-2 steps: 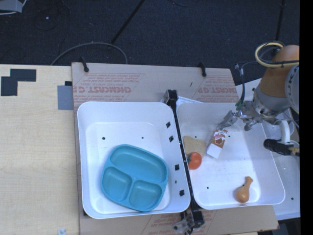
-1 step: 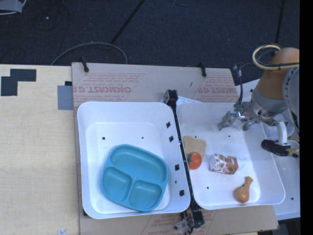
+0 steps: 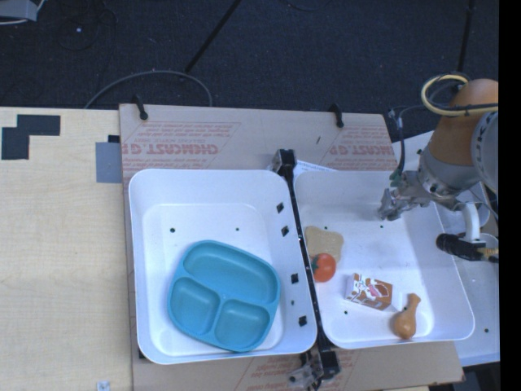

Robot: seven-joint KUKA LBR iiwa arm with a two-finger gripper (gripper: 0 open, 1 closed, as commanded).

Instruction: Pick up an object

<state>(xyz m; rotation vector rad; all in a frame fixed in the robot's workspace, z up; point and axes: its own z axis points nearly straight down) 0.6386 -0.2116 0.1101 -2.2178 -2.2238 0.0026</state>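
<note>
Hovering hand (image 3: 392, 208) near bin's (image 3: 358, 177) rim

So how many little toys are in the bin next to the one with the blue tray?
4. A tan slice of bread and a red tomato near the divider, a small carton in the middle, and a brown drumstick by the front corner.

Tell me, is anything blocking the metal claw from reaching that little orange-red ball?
Nothing visible. The gripper hovers near the right white bin's far side; bare floor separates it from the small orange-red ball, which touches a flat tan slice.
</note>
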